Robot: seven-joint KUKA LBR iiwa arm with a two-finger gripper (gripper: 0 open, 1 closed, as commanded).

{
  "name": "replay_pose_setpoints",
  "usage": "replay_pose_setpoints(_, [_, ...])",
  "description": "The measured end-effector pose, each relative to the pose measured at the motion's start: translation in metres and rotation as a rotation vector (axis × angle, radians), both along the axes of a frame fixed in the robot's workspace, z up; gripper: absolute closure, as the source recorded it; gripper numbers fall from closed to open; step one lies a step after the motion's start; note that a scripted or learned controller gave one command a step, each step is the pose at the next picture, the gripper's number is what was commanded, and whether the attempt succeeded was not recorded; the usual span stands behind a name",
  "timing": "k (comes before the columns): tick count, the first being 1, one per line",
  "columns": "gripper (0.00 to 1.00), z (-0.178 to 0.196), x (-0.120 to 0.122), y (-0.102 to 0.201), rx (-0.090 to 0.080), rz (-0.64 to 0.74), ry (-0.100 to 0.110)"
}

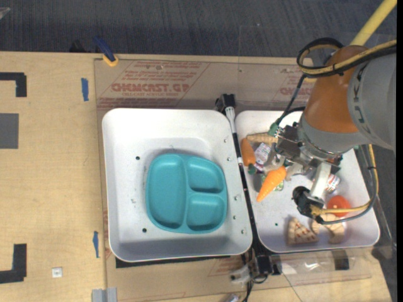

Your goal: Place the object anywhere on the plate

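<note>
One carrot [272,182] sits right by the gripper [284,163]; whether it has hold cannot be told. Next, it must reach the plate [186,192].

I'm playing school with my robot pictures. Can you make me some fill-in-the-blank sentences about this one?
1. The plate is colored ____.
2. The plate sits in the ____ bin of the view.
3. The carrot lies in the bin on the ____.
4. The plate has ____ compartments.

Missing words: teal; left; right; three.
</note>
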State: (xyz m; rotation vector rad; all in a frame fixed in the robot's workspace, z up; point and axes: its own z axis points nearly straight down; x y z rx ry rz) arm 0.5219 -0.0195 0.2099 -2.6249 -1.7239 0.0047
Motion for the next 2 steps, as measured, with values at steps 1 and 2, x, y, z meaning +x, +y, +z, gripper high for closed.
replay_pose_setpoints(1, [1.00, -0.0275, 0.0143, 0.0742, 0.001, -0.120, 0.002])
replay_pose_setpoints(2, [0.00, -0.0264, 0.0148, 0.0721, 0.000, -0.123, 0.000])
